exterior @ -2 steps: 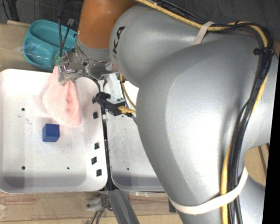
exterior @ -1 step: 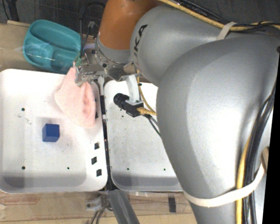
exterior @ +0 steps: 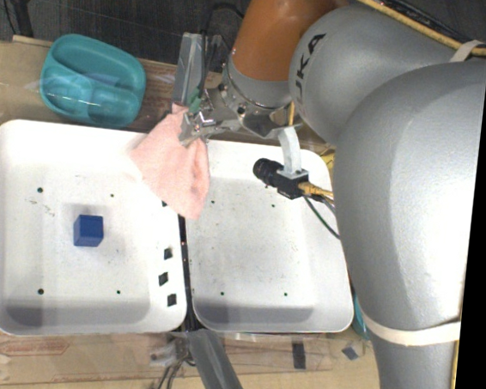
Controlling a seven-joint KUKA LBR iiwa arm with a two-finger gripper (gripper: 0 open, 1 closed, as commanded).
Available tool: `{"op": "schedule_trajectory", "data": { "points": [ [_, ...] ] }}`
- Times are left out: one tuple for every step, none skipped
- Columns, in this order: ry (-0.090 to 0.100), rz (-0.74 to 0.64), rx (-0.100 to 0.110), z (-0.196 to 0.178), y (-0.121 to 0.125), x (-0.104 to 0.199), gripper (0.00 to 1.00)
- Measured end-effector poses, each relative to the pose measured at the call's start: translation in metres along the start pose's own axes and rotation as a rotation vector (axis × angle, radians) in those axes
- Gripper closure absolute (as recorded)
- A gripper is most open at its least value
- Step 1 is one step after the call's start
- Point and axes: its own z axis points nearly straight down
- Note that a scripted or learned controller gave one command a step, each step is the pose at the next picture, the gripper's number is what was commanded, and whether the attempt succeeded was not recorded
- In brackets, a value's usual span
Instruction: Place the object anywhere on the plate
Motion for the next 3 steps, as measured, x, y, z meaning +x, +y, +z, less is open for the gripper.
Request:
{"op": "schedule_trajectory", "data": {
  "points": [
    [-0.001,0.183,0.001,-0.009,-0.017,-0.058,1.0],
    [0.0,0.27,0.003,-0.008,-0.045,0.019,1.0],
    [-0.001,0.458,0.002,-0.002,-0.052,-0.091,1.0]
  ]
}}
